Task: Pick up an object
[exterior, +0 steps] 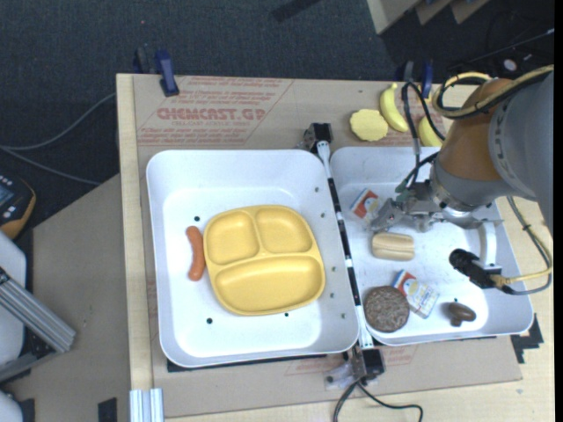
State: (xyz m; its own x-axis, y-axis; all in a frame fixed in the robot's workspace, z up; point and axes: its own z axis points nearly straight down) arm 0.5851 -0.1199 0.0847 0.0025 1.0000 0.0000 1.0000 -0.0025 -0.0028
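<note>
Gripper (394,216): I have it low in the right bin (519,319), just above the bread roll (392,246).
Grip: I cannot tell.
Why there: I judge the roll is its target.
Roll: lying on the bin floor.

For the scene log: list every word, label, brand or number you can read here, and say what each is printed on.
"CHEMCAST GP": large red letters on the brown protective paper of the board behind the left bin.
Smaller red lines above and below it on the same paper: too blurred to read.
Red and white packet in the right bin, beside the gripper: print too small to read.
Small packet beside the brown round patty: print too small to read.
</note>
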